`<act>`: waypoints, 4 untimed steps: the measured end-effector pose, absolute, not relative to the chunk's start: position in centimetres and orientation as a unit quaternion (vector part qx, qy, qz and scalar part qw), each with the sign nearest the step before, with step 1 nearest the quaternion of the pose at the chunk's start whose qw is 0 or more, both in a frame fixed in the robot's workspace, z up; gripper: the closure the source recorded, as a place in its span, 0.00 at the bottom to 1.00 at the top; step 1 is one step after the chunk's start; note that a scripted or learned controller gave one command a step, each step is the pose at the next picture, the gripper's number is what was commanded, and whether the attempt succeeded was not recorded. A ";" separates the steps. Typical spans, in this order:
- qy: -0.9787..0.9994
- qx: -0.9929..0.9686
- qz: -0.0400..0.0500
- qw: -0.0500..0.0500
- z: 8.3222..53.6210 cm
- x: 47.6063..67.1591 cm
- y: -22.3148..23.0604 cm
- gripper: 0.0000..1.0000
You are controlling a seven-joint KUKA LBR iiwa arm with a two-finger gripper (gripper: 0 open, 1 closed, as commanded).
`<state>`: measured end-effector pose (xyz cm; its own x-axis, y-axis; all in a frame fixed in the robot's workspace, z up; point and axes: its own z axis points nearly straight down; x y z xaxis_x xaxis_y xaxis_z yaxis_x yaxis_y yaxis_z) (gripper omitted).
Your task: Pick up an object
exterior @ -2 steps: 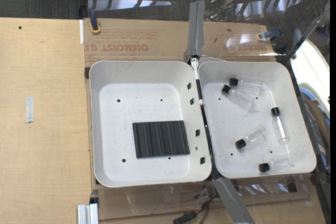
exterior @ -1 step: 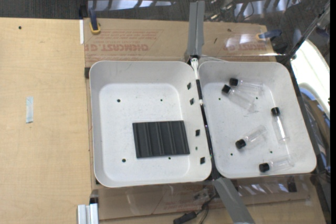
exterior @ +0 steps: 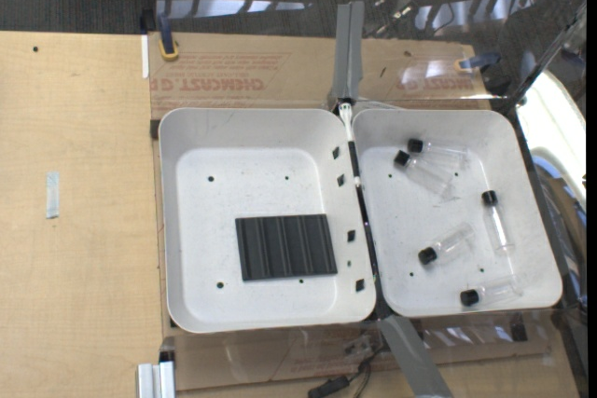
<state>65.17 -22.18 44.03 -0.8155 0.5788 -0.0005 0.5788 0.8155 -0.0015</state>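
I'm eyeing the capped vial (exterior: 494, 221) in the right bin (exterior: 532, 191), lying twelve-to-six; gripper state: cannot tell.

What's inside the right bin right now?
The right bin holds five clear vials with black caps: two near the top, one by the right wall, one mid-floor, one at the bottom. Nothing covers them.
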 end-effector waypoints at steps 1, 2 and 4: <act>0.962 0.273 -0.001 0.000 44.0 64.9 -22.2 1.00; 0.971 0.237 -0.001 0.001 44.2 65.0 -22.1 1.00; 0.985 0.173 0.000 0.001 44.1 64.9 -22.1 1.00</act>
